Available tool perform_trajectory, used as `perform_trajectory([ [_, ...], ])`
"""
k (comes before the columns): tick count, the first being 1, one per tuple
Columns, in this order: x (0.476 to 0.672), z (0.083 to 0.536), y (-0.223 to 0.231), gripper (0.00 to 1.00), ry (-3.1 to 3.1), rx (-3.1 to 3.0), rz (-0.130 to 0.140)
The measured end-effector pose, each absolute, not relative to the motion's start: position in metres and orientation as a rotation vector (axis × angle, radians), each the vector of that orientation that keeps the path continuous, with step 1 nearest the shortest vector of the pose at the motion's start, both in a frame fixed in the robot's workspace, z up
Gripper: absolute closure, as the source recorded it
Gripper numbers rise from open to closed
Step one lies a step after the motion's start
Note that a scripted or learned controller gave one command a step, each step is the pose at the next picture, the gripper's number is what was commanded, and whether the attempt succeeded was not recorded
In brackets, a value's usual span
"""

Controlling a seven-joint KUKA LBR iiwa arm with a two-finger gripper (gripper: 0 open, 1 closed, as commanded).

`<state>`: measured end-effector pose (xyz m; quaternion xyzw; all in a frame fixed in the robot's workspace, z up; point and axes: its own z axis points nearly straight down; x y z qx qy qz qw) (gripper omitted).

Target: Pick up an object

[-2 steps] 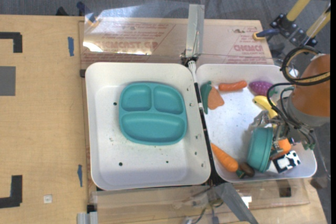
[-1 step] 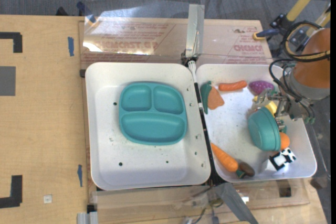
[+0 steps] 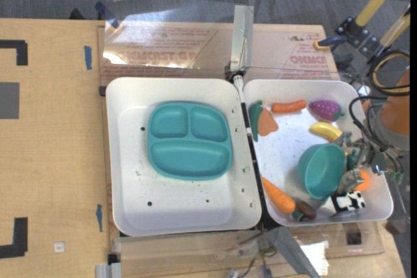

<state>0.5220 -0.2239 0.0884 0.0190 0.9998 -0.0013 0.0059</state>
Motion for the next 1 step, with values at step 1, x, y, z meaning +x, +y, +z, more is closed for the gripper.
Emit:
perform_trajectory([
  [1, 0.5264, 0.1023, -0.2233, 1.00, 3.116, 0.056, -0.010],
])
